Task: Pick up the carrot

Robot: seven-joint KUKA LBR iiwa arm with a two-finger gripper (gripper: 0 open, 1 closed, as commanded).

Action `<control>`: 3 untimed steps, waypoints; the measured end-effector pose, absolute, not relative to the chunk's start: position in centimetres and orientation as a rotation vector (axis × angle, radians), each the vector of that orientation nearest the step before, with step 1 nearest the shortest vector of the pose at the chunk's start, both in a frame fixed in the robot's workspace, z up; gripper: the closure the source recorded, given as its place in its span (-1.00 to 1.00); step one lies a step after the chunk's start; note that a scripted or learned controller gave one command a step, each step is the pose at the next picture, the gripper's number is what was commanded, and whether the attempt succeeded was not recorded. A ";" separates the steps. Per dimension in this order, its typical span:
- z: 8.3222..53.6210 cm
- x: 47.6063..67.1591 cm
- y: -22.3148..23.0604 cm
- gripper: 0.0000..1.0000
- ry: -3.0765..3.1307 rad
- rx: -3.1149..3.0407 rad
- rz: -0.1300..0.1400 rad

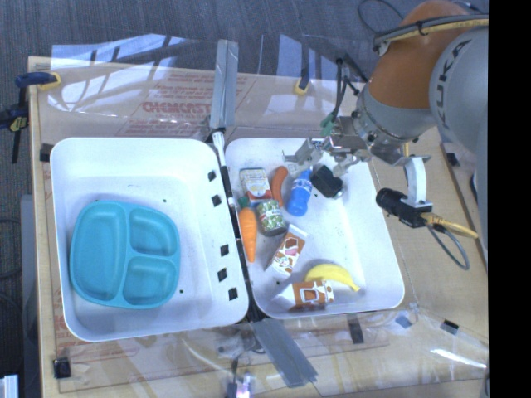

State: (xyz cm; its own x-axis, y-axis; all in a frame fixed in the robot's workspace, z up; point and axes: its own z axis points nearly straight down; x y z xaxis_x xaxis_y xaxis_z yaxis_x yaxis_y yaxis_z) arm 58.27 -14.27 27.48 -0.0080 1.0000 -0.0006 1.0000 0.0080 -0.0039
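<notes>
The carrot (247, 232) is a short orange cone lying along the left wall of the right bin (377, 247), tip toward the front. My gripper (320, 172) hangs over the back of that bin, up and to the right of the carrot and well apart from it. It hovers just beside a blue bottle (299, 194). I see nothing held in it.
Near the carrot lie a small green-labelled can (270, 216), a food packet (253, 181), a reddish-orange piece (280, 181), a small carton (287, 252), a banana (332, 275) and an orange box (312, 293). The left bin (124, 160) holds a blue divided plate (124, 254).
</notes>
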 end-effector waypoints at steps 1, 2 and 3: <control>11.5 54.4 -10.8 -1.00 -2.197 -2.247 0.001; 11.0 56.0 -15.3 -1.00 -2.113 -2.325 0.003; 11.0 56.0 -15.3 -1.00 -2.113 -2.325 0.003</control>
